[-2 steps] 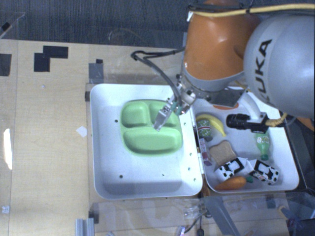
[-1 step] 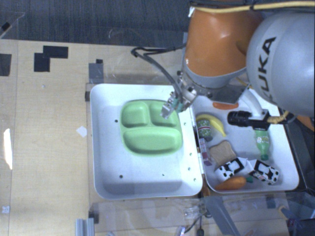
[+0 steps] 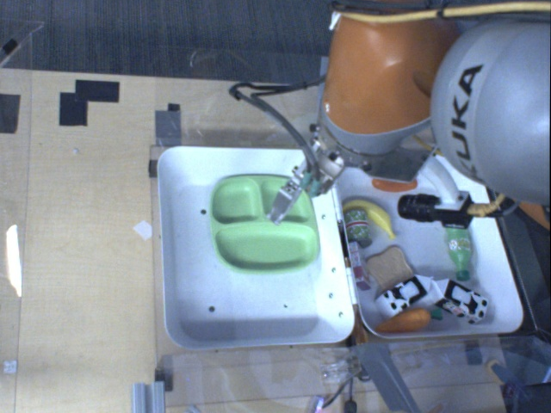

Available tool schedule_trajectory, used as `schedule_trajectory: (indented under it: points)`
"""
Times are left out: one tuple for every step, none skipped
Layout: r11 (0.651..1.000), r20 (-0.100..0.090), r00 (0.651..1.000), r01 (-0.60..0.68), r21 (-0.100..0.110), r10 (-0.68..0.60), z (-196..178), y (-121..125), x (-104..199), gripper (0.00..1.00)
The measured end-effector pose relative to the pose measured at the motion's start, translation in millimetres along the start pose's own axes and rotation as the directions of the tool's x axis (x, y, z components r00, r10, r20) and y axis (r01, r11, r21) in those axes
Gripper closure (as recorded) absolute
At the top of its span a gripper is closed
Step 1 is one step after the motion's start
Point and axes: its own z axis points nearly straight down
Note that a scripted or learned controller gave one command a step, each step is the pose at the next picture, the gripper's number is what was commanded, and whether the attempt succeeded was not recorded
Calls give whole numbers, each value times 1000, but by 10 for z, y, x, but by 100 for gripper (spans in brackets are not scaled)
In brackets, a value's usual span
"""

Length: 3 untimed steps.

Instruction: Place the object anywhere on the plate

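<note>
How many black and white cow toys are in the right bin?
2: one cow toy beside the bread slice, the other cow toy near the bin's front right corner. The arm may hide more.

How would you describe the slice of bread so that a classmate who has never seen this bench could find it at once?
Start at the right-hand white bin, the one crowded with toy food. Near its lower left, below the banana and above the carrot, lies the slice of bread. It is the only flat, brown, squarish piece among its neighbours.
</note>
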Motion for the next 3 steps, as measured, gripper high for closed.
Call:
schedule_trajectory:
  points:
    - [1000, 2, 1000, 3, -4, -3, -103, 15, -7, 100]
    - [1000, 2, 1000, 4, -4, -3, -103, 15, -6, 0]
    - [923, -6, 923, -386, 10, 386, 2269, -1, 252, 0]
